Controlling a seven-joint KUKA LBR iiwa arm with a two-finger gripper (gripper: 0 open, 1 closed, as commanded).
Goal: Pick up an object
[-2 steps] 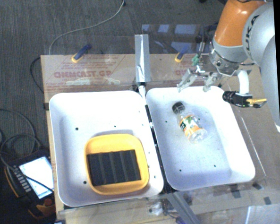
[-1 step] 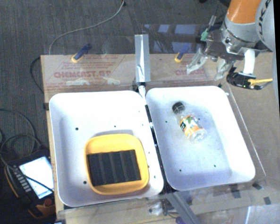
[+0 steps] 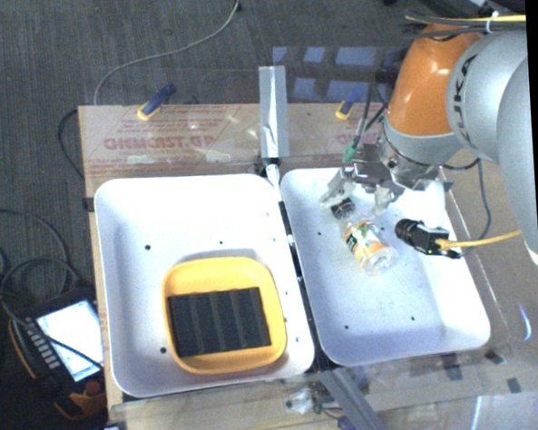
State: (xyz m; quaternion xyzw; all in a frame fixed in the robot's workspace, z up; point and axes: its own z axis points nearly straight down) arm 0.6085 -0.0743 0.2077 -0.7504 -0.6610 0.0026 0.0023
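Observation:
A small clear bottle (image 3: 369, 244) with an orange and green label lies on its side in the upper middle of the right bin (image 3: 421, 327). My gripper (image 3: 361, 202) hangs just behind the bottle, near the bin's far wall, open, with one finger on each side and nothing between them. The bottle's near end lies just in front of the fingertips. In the left bin (image 3: 133, 218) rests a yellow rectangular object (image 3: 225, 315) with a black ribbed top, near the front edge.
A metal divider post (image 3: 273, 114) stands behind the gap between the two bins. A brown board (image 3: 173, 138) with two clamps runs along the back. Cables and a small screen device (image 3: 63, 336) lie on the floor at left.

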